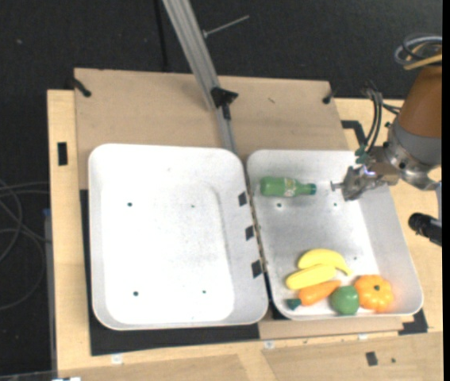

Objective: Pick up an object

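Green bottle (286, 186) lying in right bin (383, 213), upper part; bananas (317, 268), carrot (317, 293), green fruit (344, 300), orange pumpkin (375, 292) clustered at near edge. Gripper (355, 186) over bin's upper right; grip state indiscernible.

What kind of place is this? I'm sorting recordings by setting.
Likely a robotics lab bench for pick-up trials: a grey arm's gripper over the right bin, toy items such as a banana and green bottle, and loose cables on dark floor.
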Available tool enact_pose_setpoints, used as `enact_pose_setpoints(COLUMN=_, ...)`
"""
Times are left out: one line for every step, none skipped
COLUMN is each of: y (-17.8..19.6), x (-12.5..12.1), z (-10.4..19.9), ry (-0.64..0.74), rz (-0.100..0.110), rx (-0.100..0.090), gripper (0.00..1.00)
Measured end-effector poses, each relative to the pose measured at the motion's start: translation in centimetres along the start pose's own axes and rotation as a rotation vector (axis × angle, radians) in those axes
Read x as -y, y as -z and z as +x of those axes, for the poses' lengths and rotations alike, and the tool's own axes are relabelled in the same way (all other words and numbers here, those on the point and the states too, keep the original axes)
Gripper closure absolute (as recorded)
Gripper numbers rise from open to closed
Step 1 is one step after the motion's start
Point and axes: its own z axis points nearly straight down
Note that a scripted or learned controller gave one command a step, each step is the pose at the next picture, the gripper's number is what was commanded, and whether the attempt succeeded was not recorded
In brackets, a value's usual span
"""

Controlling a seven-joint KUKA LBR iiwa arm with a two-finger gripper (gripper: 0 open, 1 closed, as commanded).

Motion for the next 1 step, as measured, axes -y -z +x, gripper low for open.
enact_pose_setpoints(y=4.9, x=-0.1, z=-0.06, ry=0.0, rz=0.0, rx=0.0, gripper=1.0)
